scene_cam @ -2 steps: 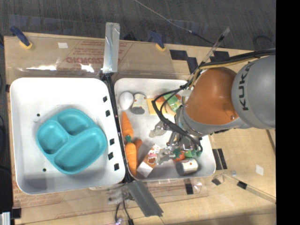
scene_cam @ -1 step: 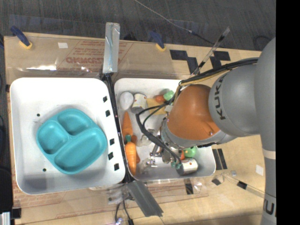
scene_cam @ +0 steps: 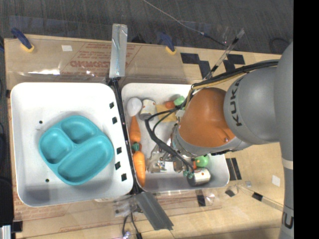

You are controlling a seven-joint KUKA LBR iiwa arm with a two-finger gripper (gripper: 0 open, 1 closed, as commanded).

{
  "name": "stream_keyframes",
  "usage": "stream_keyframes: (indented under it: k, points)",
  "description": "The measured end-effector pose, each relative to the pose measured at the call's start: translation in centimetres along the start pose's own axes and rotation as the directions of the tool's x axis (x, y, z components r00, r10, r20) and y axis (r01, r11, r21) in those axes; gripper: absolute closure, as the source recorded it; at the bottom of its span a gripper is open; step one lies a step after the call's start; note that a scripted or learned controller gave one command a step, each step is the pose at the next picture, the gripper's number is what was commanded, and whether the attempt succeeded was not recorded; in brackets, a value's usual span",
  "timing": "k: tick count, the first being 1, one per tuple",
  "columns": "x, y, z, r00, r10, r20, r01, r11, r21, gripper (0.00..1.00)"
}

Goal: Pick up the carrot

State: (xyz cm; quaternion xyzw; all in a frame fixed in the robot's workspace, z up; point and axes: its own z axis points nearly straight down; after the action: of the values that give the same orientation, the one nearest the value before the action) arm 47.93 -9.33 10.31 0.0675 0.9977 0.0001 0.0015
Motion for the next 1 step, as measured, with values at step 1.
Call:
stream_keyframes:
  k: [1]
  points:
    - [0.83, 5.61, -9.09, 0.983, -0.181, 0.003, 0.181, 0.983, 0.000, 1.00]
